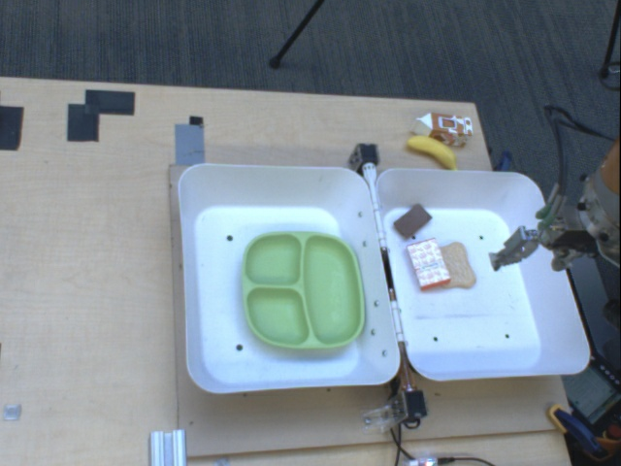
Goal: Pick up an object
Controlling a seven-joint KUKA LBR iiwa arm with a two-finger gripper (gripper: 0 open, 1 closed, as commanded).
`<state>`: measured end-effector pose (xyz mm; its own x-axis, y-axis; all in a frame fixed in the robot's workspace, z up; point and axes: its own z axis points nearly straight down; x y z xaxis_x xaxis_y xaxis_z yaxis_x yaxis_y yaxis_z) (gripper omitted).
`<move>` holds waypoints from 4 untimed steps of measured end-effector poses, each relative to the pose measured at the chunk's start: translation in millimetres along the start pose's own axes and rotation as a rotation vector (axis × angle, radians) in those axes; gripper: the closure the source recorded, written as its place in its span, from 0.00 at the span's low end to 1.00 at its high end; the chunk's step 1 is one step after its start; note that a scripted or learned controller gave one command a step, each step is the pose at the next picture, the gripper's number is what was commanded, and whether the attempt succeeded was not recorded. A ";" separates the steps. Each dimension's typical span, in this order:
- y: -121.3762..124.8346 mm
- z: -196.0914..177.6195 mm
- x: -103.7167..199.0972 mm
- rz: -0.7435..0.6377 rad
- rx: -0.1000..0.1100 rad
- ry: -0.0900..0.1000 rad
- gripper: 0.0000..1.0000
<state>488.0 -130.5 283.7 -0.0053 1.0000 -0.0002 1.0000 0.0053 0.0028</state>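
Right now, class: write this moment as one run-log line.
pincer: over right bin, holding nothing | brown block, red-white packet, tan slice: lying in bin

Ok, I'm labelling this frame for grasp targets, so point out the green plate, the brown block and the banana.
green plate (304, 290): camera view, on the ridge between its compartments.
brown block (412, 220): camera view, middle of its top face.
banana (432, 150): camera view, middle of its curved body.
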 end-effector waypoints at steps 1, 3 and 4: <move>22.0 197.2 11.9 0.003 -0.005 -0.001 0.00; 23.6 185.9 12.2 0.002 -0.010 -0.001 0.00; 24.8 175.4 12.8 0.001 -0.012 0.000 1.00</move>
<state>513.2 -117.6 108.4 -0.0044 1.0000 -0.0003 0.9999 0.0044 0.0149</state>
